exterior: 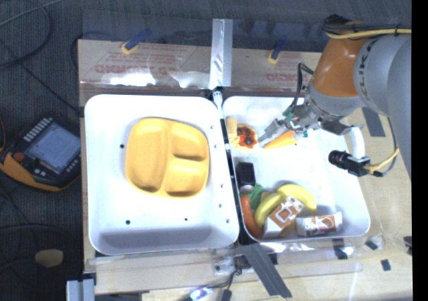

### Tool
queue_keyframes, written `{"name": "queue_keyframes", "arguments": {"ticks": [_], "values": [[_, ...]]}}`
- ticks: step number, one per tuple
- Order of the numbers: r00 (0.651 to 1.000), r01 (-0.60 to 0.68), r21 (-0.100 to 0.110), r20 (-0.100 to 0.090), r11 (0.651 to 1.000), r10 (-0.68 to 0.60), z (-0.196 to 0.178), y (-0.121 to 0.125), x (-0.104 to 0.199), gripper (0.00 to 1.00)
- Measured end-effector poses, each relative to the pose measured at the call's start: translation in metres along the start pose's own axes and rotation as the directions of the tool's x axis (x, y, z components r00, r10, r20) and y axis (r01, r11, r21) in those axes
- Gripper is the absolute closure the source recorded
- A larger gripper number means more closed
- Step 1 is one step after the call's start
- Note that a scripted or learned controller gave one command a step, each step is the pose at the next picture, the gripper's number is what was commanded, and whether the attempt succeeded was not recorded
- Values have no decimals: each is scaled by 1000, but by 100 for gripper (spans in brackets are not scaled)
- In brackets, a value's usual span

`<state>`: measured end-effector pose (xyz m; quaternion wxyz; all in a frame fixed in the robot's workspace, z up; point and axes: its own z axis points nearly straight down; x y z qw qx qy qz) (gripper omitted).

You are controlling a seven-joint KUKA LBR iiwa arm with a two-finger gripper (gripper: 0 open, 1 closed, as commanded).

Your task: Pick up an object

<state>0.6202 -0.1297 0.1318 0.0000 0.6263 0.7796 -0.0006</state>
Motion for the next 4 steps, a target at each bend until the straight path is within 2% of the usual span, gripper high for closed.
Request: {"name": "queue_keyframes", "arguments": {"ticks": [1,2,3,4], "values": [[998,55,-8,5,998,-55,43,43,-25,0],[993,118,-8,6,993,-118,43,0,-33,0],[993,118,-14,6,993,-118,31,2,-33,100],[990,141,-10,5,990,-141,41,43,-42,100]]}}
